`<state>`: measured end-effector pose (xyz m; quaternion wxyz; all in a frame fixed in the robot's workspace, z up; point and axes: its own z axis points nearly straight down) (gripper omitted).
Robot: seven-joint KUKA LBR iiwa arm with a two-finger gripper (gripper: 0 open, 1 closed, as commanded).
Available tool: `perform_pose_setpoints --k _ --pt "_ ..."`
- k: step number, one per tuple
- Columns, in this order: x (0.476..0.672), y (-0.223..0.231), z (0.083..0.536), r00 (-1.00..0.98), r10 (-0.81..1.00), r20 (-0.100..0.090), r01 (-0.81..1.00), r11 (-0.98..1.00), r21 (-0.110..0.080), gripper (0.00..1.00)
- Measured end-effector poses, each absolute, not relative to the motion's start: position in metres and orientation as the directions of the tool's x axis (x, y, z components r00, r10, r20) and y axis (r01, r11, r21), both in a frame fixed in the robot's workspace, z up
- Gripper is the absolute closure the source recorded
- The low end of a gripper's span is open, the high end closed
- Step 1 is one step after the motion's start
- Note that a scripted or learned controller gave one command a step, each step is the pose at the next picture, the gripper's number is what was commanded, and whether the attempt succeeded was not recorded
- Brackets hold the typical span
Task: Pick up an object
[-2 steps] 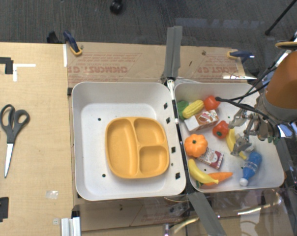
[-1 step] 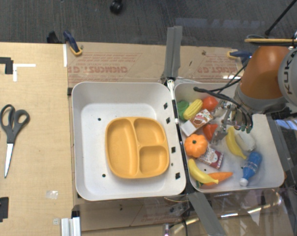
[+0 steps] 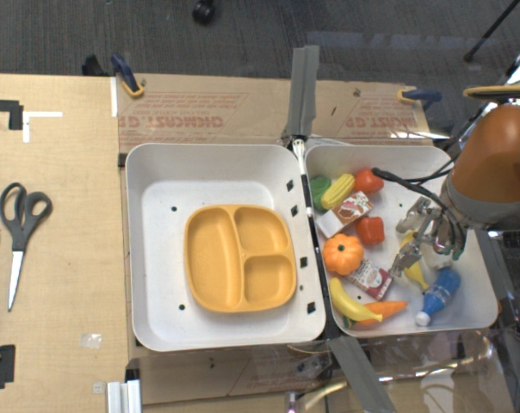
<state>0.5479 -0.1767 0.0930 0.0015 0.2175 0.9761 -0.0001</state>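
Yellow-orange divided plate (image 3: pixel 240 257); white bins (image 3: pixel 148 231); orange pumpkin (image 3: pixel 343 254); yellow banana (image 3: pixel 349 304); blue bottle (image 3: pixel 438 292).

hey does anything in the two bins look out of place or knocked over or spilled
Nothing looks spilled or damaged. The yellow divided tray lies flat in the left bin. The toy food in the right bin is a loose jumble, with the blue bottle on its side near the gripper.

The grey arm reaches in from the right, claw (image 3: pixel 412 246) lowered, orange band above the wrist.
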Motion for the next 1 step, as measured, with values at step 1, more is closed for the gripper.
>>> perform_pose_setpoints --k 1 --pt "0.5493 -0.1763 0.1029 -0.907 0.422 -0.007 0.422 0.907 0.0 1.0"
